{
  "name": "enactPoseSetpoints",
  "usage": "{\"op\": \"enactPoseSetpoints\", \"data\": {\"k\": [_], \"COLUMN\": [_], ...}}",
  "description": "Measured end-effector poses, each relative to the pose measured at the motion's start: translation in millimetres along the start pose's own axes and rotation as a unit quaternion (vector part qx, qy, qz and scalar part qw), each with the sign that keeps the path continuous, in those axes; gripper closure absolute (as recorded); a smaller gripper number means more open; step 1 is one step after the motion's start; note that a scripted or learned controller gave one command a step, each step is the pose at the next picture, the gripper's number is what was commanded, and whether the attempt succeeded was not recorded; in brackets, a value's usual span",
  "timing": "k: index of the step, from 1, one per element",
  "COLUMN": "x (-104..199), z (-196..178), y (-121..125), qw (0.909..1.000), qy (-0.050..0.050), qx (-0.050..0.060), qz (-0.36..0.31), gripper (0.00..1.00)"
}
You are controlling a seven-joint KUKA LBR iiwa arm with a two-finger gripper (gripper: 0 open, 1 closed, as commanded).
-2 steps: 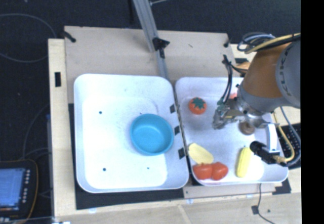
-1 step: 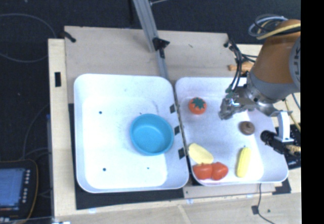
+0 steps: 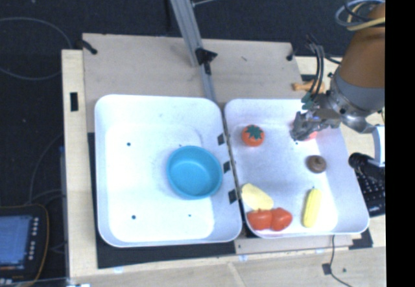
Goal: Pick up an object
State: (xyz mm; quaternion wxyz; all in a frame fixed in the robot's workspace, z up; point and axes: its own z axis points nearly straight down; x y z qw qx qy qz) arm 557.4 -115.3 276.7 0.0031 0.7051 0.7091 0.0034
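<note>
My gripper (image 3: 302,130) hangs over the back right part of the right bin (image 3: 279,164), above a pink patch at its fingertips that I cannot identify. Left of it lies a red tomato with a green stem (image 3: 253,135). A small brown round thing (image 3: 316,163) sits just in front of the gripper. At the bin's front lie a pale yellow piece (image 3: 257,197), a red pepper-like piece (image 3: 270,219) and a yellow banana-like piece (image 3: 311,207). The left bin (image 3: 130,214) holds a blue bowl (image 3: 193,172).
A grey metal pole (image 3: 188,26) slants from the top down to the divide between the bins. The bench board (image 3: 149,65) lies bare behind the bins. A small screen (image 3: 19,240) sits at the lower left.
</note>
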Motion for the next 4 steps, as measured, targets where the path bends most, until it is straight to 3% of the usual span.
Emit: {"op": "enactPoseSetpoints", "data": {"k": [3, 4], "x": [160.1, 204.3], "z": [6.1, 16.2], "y": [15.9, 28.2], "qw": [1.0, 1.0], "qy": [0.001, -0.001], "qx": [0.009, 0.003], "qz": [-0.002, -0.001], "gripper": [1.0, 1.0]}}
